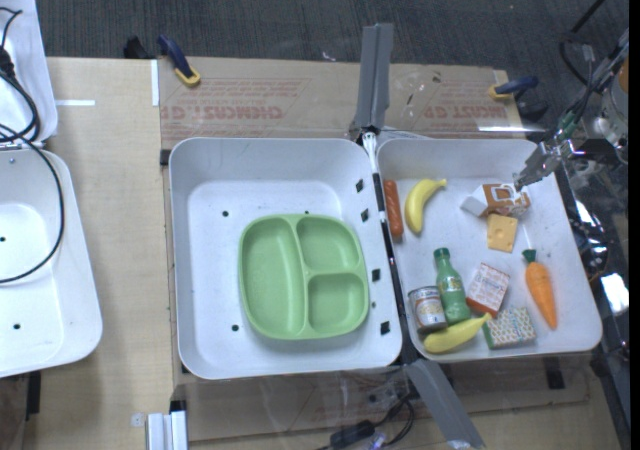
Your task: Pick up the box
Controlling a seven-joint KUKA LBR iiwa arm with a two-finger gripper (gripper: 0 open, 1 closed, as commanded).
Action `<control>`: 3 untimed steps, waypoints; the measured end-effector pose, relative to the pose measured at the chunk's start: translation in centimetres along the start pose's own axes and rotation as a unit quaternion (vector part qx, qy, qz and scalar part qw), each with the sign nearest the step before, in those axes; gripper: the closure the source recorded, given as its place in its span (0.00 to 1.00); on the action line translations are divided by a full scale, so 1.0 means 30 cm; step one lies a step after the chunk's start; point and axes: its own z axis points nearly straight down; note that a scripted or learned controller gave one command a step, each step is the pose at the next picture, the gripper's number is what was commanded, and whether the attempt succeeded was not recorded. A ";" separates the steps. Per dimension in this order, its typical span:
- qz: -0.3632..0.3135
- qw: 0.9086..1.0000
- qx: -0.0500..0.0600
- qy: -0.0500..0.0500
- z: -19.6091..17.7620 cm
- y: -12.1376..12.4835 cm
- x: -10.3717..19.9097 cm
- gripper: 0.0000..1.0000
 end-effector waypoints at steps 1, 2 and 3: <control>-0.128 0.992 -0.002 -0.001 0.135 0.251 -0.023 0.00; -0.254 0.967 -0.001 0.000 0.427 0.015 0.142 0.00; -0.281 0.960 -0.001 0.000 0.535 -0.144 0.269 0.00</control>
